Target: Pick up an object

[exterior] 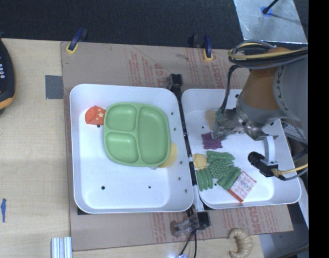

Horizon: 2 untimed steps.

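claw (220, 129) hangs low in the right bin (271, 196), just above a small purple object (211, 141); whether its fingers are spread cannot be told. green pods (218, 168) lie nearby.

bench (30, 160) under two white bins (89, 192)

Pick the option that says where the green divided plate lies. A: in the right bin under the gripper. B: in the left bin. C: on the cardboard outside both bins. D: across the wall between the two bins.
B: the green divided plate lies wholly inside the left bin, with a red item at its upper-left edge.
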{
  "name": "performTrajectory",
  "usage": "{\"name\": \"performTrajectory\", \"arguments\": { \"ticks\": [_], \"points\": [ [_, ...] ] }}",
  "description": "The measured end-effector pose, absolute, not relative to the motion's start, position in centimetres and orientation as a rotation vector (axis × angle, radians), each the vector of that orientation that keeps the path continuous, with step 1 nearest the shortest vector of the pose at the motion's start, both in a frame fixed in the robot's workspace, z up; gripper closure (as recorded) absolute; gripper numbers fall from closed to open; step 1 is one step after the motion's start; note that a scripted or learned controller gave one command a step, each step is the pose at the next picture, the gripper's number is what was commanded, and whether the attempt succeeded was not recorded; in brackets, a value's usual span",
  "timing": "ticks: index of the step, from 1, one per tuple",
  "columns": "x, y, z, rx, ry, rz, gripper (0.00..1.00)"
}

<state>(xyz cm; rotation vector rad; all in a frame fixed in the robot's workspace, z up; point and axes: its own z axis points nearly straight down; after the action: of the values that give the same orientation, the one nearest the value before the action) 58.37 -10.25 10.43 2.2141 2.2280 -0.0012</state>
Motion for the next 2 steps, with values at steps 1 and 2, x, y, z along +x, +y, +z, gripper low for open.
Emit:
{"name": "performTrajectory", "arguments": {
  "ticks": [1,2],
  "points": [
    [58.4,-10.3,10.4,2.214,2.228,-0.002,0.00],
    [58.4,-10.3,11.5,2.212,2.230,-0.003,1.00]
  ]
}}
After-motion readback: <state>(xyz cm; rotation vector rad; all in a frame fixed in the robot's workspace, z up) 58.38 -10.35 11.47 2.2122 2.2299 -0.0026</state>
